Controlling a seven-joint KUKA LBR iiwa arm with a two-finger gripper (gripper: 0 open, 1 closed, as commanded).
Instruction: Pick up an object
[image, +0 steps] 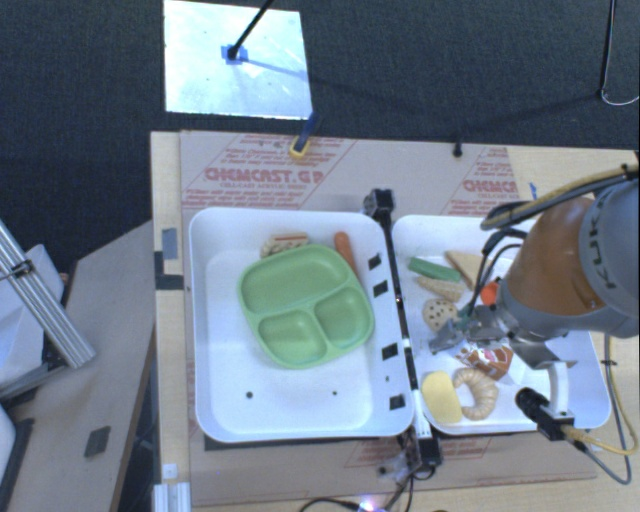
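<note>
Gripper (452, 335) low in the right bin (596, 398), at the lower right of the frame, fingers spread a little with nothing between them. Just below it, a red-and-white toy (489, 357), hard to make out, then a curled shrimp (478, 390) and a yellow piece (441, 396). Just left of the tips, a spotted cookie (435, 313). Higher up, a green strip (435, 268) lying sideways and a tan wedge (467, 266). In the left bin (290, 410), a green tray (304, 304), an orange carrot (345, 251) and a sandwich (284, 243).
</note>
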